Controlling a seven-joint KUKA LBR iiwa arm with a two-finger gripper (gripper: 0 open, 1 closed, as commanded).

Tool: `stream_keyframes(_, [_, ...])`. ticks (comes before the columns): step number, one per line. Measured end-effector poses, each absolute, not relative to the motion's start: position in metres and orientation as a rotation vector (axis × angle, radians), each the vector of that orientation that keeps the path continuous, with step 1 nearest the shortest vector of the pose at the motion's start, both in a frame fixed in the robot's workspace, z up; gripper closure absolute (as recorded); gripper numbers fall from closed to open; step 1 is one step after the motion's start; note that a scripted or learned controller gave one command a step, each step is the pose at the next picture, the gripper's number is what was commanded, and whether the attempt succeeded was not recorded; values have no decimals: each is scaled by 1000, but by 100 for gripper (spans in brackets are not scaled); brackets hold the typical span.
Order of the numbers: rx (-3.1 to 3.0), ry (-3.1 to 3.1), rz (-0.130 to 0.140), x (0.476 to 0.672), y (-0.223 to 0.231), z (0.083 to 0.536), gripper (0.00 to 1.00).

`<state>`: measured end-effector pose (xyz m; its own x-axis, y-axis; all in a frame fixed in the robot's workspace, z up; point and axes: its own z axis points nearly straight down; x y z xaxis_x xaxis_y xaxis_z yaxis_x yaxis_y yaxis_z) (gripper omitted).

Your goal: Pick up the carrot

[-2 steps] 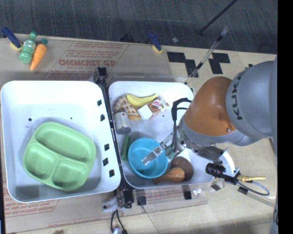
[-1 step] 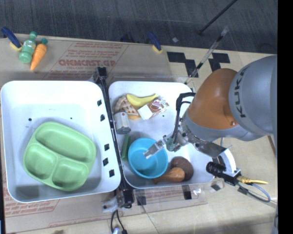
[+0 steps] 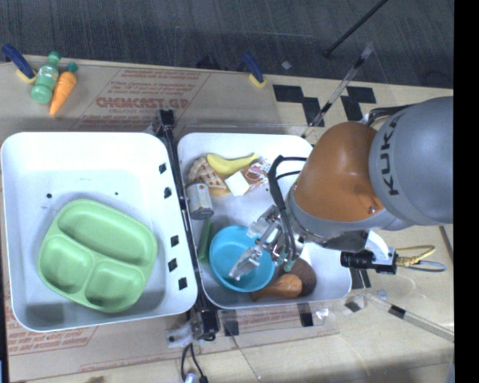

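While the carrot (image 3: 62, 92) lies on the bench's far left corner beside a green bottle (image 3: 45, 83), outside both bins, the gripper (image 3: 251, 262) hangs over the blue bowl (image 3: 238, 260) in the right bin (image 3: 323, 294), fingers parted and empty. Cardboard around the carrot offers open room.

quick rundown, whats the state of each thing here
carrot: lying on the bench beyond the left bin, beside a green bottle
green tray: flat in the left bin, nothing in its compartments
blue bowl: upright in the right bin, under the gripper
banana: lying at the far end of the right bin
gripper: low over the blue bowl, nothing seen between its fingers
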<state>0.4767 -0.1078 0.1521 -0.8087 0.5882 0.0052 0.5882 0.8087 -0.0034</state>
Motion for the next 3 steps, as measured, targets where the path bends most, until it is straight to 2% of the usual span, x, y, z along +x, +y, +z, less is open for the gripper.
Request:
stream_keyframes(1, [-1066,-2956,7,527,-177,165,0])
stream_keyframes(2, [-429,-3110,0,477,-140,120,0])
stream_keyframes(3, [-420,-3113,2,479,-139,130,100])
